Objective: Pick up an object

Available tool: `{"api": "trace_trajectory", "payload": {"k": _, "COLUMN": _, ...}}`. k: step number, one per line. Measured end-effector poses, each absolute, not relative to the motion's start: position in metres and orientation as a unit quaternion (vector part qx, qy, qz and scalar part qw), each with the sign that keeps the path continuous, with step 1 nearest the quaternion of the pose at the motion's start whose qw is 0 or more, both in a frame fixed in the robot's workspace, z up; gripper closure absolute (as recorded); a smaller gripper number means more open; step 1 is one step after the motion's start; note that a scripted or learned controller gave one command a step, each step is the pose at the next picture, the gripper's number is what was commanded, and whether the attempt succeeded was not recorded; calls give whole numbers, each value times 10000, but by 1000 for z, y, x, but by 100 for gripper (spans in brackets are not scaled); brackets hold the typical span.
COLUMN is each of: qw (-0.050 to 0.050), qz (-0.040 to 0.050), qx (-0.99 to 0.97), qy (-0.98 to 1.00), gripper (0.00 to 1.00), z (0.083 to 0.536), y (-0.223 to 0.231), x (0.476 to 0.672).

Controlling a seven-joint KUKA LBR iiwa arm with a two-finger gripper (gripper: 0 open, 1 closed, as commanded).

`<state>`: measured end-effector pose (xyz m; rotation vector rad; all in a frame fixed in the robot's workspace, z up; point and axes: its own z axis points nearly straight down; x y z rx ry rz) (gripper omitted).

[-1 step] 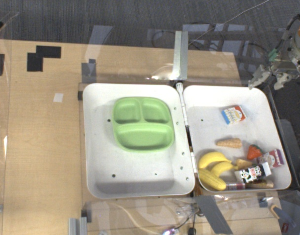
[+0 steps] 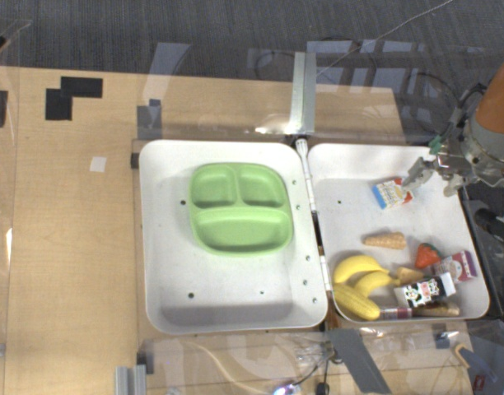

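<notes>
1. Far left of the light wooden bench (image 2: 63,245) there are just some flat black blocky marks (image 2: 73,95) up near the top edge, plus a small pale square patch a bit lower down.

2. Next comes the left shallow white bin (image 2: 165,295). A lime green plastic divided plate (image 2: 240,207) with three compartments sits flat in its upper middle, two small sections up top and one wide one below.

3. A metal rail (image 2: 304,97) runs up from the seam between the two bins.

4. The right shallow white bin (image 2: 343,179) has all the loose stuff. A small white carton with red and blue print (image 2: 389,193) lies up near the top, on its own. Below it is a tan cone-shaped pastry-looking piece (image 2: 385,240).

5. The bottom corner is crowded: a bunch of yellow plastic bananas (image 2: 359,285), a red strawberry-shaped toy (image 2: 427,255) just right of them, a small pinkish packet (image 2: 461,265) against the right wall, and a black-and-white cow-pattern carton (image 2: 426,291) lying on its side, touching the bananas.

6. Over on the right, the grey two-finger gripper (image 2: 437,175) hangs over the top right corner of that bin, just beside the small white carton. Its fingers are spread apart with nothing between them.
</notes>
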<state>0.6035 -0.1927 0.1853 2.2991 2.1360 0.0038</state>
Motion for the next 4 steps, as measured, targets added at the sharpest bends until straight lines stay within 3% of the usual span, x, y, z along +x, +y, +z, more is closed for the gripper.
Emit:
{"api": "trace_trajectory", "payload": {"k": 1, "qw": 56, "qz": 38, "qx": 7111, "qy": 7031, "gripper": 0, "z": 90, "y": -176, "x": 606}}
{"api": "trace_trajectory", "payload": {"k": 2, "qw": 33, "qz": 22, "qx": 6662, "qy": 7458, "gripper": 0, "z": 88, "y": -177, "x": 671}}
{"api": "trace_trajectory", "payload": {"k": 3, "qw": 74, "qz": 48, "qx": 6636, "qy": 7480, "gripper": 100, "z": 102, "y": -175, "x": 675}}
{"api": "trace_trajectory", "payload": {"k": 4, "qw": 29, "qz": 32, "qx": 6658, "qy": 7461, "gripper": 100, "z": 188, "y": -66, "x": 671}}
